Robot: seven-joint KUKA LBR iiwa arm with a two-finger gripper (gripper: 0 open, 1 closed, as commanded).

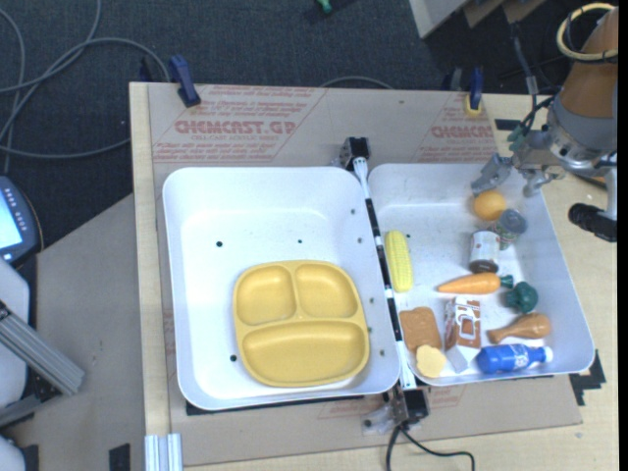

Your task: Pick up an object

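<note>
Hovering over the far right corner of the right bin (pixel 549 229), the hand (pixel 512 173) hangs with its two fingers spread apart and nothing between them, so it is released. Just below it and a little to the left lies a small orange ball (pixel 489 204), close to the fingertips but apart from them, as far as the slanted view lets me judge. A grey round piece (pixel 510 224) sits beside the ball, and nearer still a small can (pixel 483 251) stands upright.

Further toward the near edge come a carrot (pixel 471 284), a dark green piece (pixel 521 295), a drumstick (pixel 520 330), a snack packet (pixel 463 322), a blue bottle (pixel 510 359), a brown slice (pixel 420 328) and a pale yellow disc (pixel 430 362). A corn cob (pixel 397 260) lies along the bin's left wall. The left bin (pixel 196 234) carries a yellow divided tray (pixel 299 322).

The step looks like the approach before a grasp. Next, the hand would need to centre over the ball, descend, and close without nudging it away, since it may roll.
</note>
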